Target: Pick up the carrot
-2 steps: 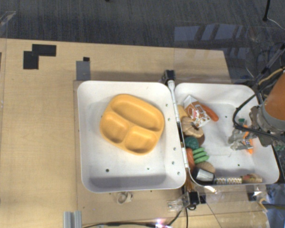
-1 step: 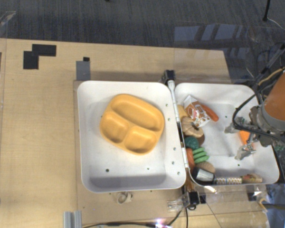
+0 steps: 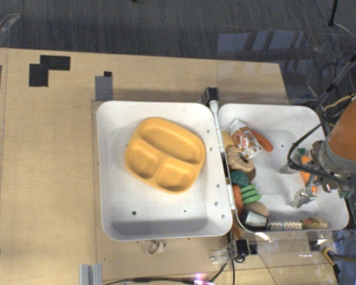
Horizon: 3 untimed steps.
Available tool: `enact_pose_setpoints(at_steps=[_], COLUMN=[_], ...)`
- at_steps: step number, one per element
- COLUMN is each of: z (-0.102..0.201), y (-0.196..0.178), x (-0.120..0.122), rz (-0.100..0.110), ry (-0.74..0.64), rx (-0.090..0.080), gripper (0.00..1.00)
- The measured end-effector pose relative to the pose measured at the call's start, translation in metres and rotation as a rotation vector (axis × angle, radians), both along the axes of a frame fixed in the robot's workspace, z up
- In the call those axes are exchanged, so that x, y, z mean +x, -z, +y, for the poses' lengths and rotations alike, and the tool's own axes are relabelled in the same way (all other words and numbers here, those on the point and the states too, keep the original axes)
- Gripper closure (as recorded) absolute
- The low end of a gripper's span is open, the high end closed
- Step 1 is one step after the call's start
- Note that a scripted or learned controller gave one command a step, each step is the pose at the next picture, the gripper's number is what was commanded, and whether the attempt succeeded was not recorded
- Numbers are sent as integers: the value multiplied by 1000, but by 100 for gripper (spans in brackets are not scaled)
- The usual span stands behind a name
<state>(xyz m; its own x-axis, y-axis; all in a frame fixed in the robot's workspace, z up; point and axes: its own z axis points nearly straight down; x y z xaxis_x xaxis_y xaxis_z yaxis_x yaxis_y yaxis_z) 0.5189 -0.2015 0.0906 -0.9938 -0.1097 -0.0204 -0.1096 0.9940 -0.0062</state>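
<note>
A carrot (image 3: 306, 159), an orange piece with a green end, lies in the right bin (image 3: 285, 114) near its right side. The gripper's body and a black cable cross it and hide part of it. My gripper (image 3: 305, 196) hangs low over the right bin's floor, just in front of that orange piece. The arm's orange band (image 3: 350, 136) is at the right edge. Nothing shows as lifted off the bin floor.
The left bin (image 3: 110, 177) holds a yellow divided tray (image 3: 165, 153). Along the right bin's left wall lie a printed packet (image 3: 244, 140), an orange-red stick (image 3: 262, 141), a green toy (image 3: 247, 192) and several other toys. A thin rod (image 3: 288, 225) lies by its front wall.
</note>
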Motion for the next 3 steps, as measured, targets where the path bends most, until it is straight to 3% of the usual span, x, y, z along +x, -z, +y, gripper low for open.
enact_pose_setpoints(at_steps=[1,2,3], z=[-2,17,-4], y=[0,0,1], x=[6,-25,51], rz=[2,-1,6], ry=[447,43,252], rx=[8,0,6], gripper=[0,0,0])
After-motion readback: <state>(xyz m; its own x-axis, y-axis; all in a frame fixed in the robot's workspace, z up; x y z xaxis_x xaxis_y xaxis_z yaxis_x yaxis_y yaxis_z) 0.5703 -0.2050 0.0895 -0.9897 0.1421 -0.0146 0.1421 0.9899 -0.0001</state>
